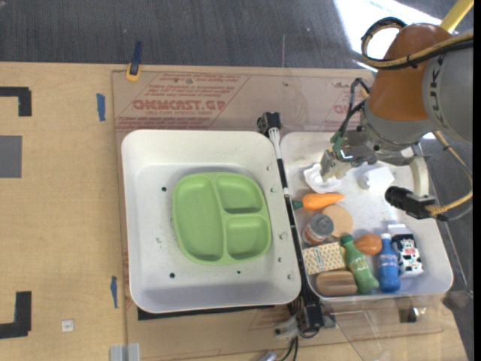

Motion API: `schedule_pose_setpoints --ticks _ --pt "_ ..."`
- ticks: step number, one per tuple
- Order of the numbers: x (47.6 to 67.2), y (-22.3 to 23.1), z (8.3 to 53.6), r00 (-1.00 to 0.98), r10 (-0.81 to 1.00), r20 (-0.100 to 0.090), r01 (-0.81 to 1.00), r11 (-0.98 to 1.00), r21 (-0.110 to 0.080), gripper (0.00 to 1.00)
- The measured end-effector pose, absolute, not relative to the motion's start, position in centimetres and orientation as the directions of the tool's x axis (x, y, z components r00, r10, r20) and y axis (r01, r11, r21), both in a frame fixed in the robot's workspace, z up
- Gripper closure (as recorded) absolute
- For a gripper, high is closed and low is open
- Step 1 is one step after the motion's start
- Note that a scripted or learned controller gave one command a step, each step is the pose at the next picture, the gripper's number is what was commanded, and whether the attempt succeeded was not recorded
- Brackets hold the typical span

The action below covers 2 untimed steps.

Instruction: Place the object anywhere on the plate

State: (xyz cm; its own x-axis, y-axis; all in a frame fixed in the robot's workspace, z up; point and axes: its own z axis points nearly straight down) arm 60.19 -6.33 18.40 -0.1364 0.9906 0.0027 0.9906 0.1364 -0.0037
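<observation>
A light green plate (222, 216) with three compartments lies in the middle of the left bin (143, 201). My gripper (331, 165) hangs low over the upper left part of the right bin (440, 265). It is right beside a small white object (313, 177), and the arm hides any contact between them. An orange carrot (323, 200) lies just below that white object.
The right bin's lower part is crowded: a tin can (320, 227), a tan disc (340, 218), a cracker (325, 257), a bread roll (336, 282), a green bottle (359, 262), a blue bottle (388, 265), an orange piece (368, 243) and a black-and-white carton (406, 253). Another white object (373, 177) lies under the wrist.
</observation>
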Motion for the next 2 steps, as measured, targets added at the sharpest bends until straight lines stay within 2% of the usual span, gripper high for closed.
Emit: schedule_pose_setpoints --ticks 1,2 --pt "57.1 1.7 21.1 -0.087 0.996 0.005 0.996 0.087 -0.006 1.0" --pt "54.5 9.0 18.3 -0.502 0.865 0.005 0.865 0.502 -0.007 1.0"
